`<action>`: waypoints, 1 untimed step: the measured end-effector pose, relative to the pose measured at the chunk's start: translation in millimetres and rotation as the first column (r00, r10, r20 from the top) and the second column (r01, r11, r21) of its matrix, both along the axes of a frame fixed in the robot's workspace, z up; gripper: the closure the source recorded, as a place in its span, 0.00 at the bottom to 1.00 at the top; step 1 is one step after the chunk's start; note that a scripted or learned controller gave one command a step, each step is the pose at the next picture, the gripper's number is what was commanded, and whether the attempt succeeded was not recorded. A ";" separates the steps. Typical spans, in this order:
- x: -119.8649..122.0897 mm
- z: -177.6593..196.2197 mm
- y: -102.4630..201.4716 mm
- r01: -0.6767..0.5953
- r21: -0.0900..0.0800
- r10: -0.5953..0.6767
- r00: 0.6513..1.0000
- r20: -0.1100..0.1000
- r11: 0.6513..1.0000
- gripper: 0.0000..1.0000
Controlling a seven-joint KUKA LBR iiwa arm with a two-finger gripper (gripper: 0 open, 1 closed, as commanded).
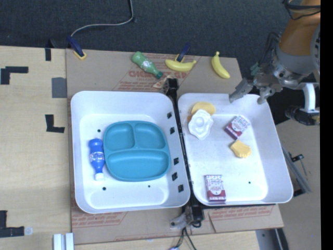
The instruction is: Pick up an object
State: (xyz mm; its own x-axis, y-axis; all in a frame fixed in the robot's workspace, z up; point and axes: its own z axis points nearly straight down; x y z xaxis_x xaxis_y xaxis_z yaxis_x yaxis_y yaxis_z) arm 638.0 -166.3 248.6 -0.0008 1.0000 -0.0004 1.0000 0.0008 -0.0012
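while open, empty gripper point(251, 94) hovers at right bin point(270, 139) rim, left bin point(83, 139) holds blue tray point(137, 151), bottle point(96, 158).

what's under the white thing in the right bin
A yellow piece pokes out from behind the white object, which overlaps its lower edge. How far it extends underneath is covered.

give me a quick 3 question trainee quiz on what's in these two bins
1. True or false: the blue divided plate lies in the left bin.
2. Which lies nearest the front wall of the right bin? A) white cup B) red carton C) yellow chunk
3. Fill in: the blue bottle lies on the plate's ____ side.

Key: 1 true. 2 B. 3 left. The pincer hovers at the right bin's far rim, holding nothing.
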 end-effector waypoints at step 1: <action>-15.1 -155.7 10.0 -0.001 -0.002 0.001 1.000 0.010 1.000 0.00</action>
State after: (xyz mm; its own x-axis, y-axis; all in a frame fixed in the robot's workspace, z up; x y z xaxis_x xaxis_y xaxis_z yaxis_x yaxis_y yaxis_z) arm 622.9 -156.3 92.8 -0.0017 1.0000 -0.0027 1.0000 0.0017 0.0092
